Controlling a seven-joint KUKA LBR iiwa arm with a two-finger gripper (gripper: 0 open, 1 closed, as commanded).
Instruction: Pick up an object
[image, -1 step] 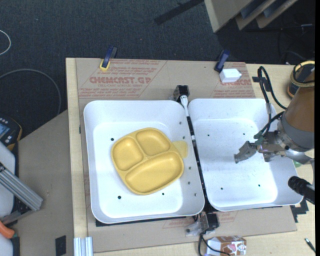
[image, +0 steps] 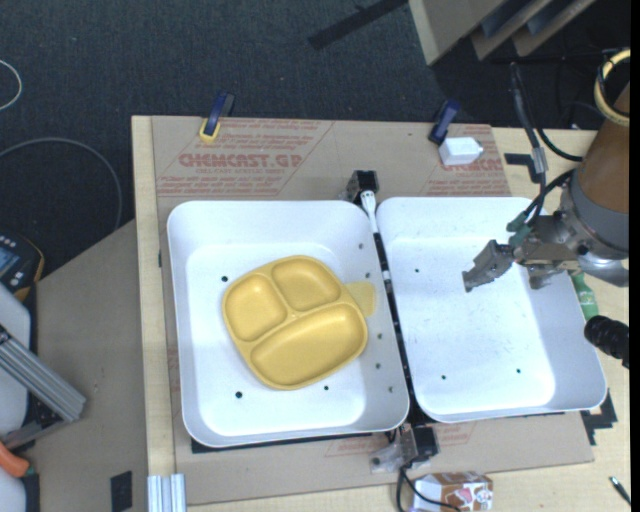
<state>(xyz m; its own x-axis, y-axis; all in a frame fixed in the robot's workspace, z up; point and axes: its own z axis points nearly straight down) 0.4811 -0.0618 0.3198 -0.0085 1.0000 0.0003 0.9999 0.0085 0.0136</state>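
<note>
Gripper (image: 487, 268) hung over right bin (image: 470, 390); finger state could not be told. Yellow divided plate (image: 294, 334) lay in left bin (image: 200, 300), well apart. Advised: cross over, descend at plate rim, pinch edge.

Two white bins (image: 190, 300) sit side by side on the worktop (image: 300, 150). Blue-handled clamps (image: 214, 115) grip its far edge. A small white block (image: 460, 151) lies near the far right corner.
</note>
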